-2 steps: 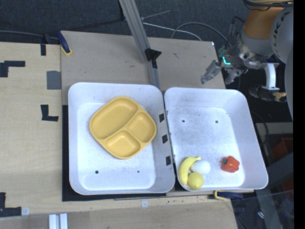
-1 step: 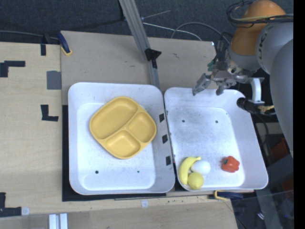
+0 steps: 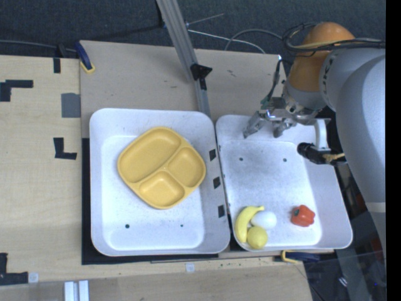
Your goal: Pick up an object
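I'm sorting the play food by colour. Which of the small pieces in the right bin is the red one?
The red piece, likely a pepper, lying apart toward the bin's near right corner. The banana, white egg and yellow lemon cluster together at the near left corner.

We note two bins side by side. The left bin point(image 3: 106, 187) holds a divided plate point(image 3: 161, 167). In the right bin point(image 3: 276, 168), a banana point(image 3: 245, 219), egg point(image 3: 265, 219) and lemon point(image 3: 257, 237) cluster touching at its near edge, a pepper point(image 3: 302, 216) to their right.
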`<state>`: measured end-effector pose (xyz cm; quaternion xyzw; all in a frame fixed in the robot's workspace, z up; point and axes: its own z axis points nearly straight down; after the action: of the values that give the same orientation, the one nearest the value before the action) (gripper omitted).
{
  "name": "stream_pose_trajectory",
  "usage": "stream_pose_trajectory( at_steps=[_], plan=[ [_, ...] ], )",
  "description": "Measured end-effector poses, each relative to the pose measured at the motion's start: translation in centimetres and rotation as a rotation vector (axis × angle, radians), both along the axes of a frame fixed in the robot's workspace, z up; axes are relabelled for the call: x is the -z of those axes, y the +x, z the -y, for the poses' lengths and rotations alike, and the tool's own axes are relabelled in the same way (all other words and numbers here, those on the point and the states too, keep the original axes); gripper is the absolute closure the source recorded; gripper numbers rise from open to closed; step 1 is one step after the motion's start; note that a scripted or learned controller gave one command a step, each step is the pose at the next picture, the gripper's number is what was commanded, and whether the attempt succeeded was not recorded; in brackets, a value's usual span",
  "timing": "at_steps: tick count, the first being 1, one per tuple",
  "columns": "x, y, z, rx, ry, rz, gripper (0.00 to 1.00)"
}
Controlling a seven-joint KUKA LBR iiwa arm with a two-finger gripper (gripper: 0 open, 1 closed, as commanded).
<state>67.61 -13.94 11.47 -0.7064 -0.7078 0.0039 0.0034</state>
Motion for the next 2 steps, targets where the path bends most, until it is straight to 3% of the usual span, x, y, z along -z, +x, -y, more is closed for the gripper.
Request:
stream_pose_trajectory(
  at_steps=[1, 2],
  plan=[
    [2.52, -0.23, 0.15, 0.002, -0.002, -0.007, 0.0],
    [1.56, -0.27, 0.13, 0.002, -0.002, -0.008, 1.0]
  ],
)
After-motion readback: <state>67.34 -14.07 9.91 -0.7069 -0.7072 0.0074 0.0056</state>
